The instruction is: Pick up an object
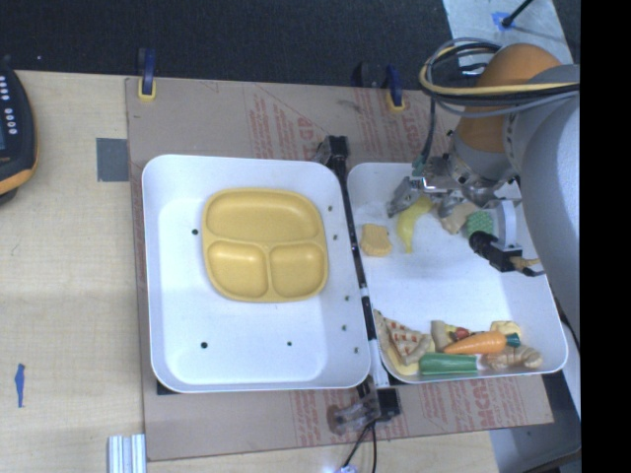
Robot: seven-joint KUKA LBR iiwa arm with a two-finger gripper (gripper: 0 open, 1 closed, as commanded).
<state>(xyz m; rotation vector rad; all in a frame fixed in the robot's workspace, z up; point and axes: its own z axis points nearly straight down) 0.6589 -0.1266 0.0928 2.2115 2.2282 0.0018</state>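
Observation:
My gripper (418, 191) hangs over the back part of the right bin (444, 284), under the grey arm with its orange band. A yellow banana-shaped toy (407, 225) lies right below it, touching or nearly touching it; whether it is gripped is hidden. A small pale yellow chunk (375, 239) sits to its left by the bin's left wall. A tan piece (454, 221) and a green piece (480, 222) lie just right of the gripper, partly covered by the arm.
Along the right bin's front edge lie a waffle-like slice (402, 341), an orange carrot (474, 343), a green cucumber (449, 365) and other toy food. The left bin (177, 353) holds a yellow divided plate (264, 242). A controller (14, 131) rests at the far left.

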